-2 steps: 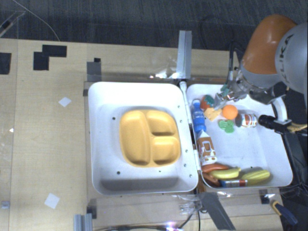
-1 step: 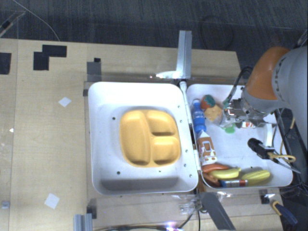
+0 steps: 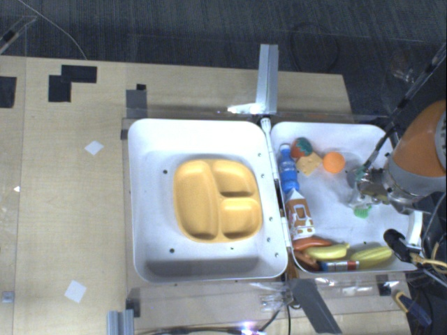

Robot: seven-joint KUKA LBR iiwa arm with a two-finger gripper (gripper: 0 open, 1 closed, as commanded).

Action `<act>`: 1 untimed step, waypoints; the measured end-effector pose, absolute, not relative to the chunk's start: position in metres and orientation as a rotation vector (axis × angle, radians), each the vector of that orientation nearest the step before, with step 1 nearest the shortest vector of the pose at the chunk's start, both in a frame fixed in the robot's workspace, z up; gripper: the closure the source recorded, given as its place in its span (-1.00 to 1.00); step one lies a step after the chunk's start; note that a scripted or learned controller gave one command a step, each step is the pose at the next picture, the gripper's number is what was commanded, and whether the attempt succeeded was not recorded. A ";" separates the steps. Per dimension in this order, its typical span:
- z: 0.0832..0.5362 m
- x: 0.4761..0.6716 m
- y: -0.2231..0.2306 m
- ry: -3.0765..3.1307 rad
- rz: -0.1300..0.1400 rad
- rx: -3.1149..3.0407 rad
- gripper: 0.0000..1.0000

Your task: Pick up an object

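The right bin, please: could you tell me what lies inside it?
The right bin holds a blue-capped bottle, an orange ball, bananas and small toys. The gripper covers part of its floor.

We look down on a pale wooden surface that fills most of the view. Beyond its far edge lies a dark grey carpeted floor, with thin cables trailing across it at the upper left and near the middle. Black square markings sit on the wood at the upper left, and small pale squares of tape dot its left side. A short metal post stands upright at the far edge, near the middle. We see even, soft lighting, with faint shadows and no window or wall.
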State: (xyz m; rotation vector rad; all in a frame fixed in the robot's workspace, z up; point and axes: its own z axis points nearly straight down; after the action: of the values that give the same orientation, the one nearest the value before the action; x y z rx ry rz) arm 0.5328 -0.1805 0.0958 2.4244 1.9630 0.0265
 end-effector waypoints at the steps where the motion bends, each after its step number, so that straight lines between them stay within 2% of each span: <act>1: 0.094 0.533 -0.176 1.972 0.025 2.422 -1.00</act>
State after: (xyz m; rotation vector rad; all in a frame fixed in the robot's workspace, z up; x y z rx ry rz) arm 0.5333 -0.1763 0.0942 2.4224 1.9725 0.0254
